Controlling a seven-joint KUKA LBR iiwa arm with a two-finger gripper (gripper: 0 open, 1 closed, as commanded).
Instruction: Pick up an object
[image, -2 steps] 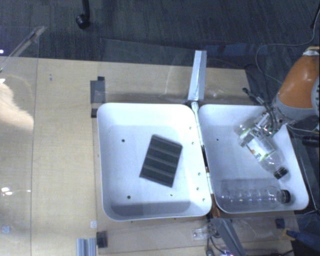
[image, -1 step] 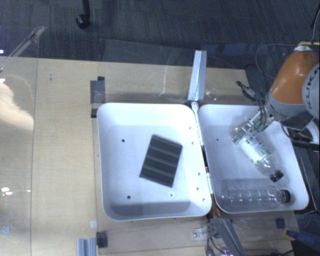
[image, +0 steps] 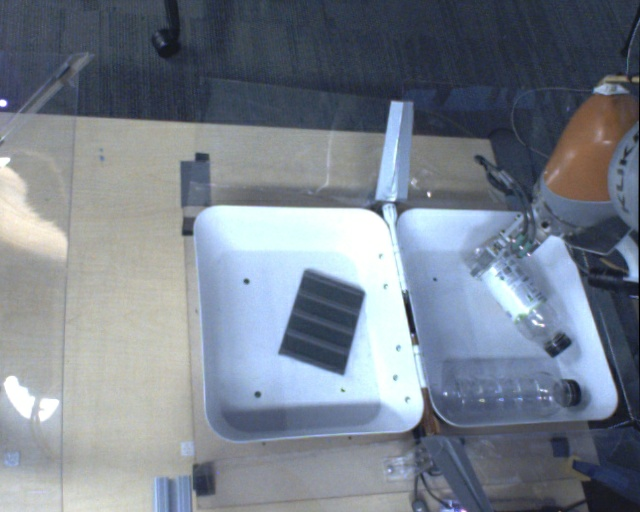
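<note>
Here, in the camera view, the gripper (image: 505, 248) is seen at the upper right of the frame, over the right bin (image: 440, 300). A clear bottle (image: 522, 297) lies just below-right of it — long axis slanting toward the lower right. The gripper's state cannot be told.

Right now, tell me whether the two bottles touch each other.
Apart. The camera view shows white bin floor between the slanted bottle and the bottle lying along the front wall.

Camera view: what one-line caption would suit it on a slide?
Robot hand over the right bin with two clear bottles; dark ridged block in the left bin.
</note>
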